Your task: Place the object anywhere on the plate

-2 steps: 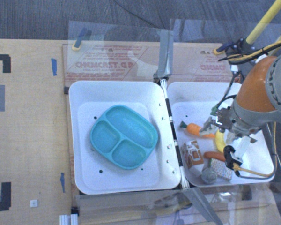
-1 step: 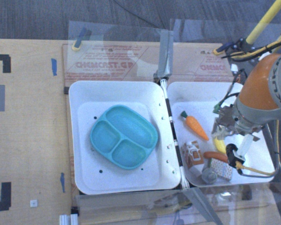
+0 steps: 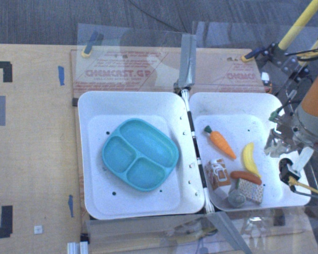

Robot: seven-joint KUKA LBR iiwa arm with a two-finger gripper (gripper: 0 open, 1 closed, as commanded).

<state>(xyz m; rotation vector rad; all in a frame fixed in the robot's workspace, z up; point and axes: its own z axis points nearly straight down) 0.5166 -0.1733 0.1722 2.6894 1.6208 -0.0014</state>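
A blue plate [image 3: 140,153] with three compartments lies in the left bin [image 3: 93,110], and nothing lies on it. The right bin [image 3: 230,107] holds a toy carrot [image 3: 221,142], a yellow banana [image 3: 248,158], a red sausage [image 3: 246,177], a small carton [image 3: 218,173], a grey can [image 3: 236,197] and a patterned packet [image 3: 253,191]. My gripper [image 3: 274,144] hangs over the right bin's right edge, just right of the banana and apart from it. I see no object in it.
The two bins meet at a raised rim [image 3: 193,142] between plate and toys. A clear plastic sheet [image 3: 132,62] lies behind the bins. Cables and a yellow pole [image 3: 302,20] stand at the far right. Wooden bench [image 3: 32,157] stretches left.
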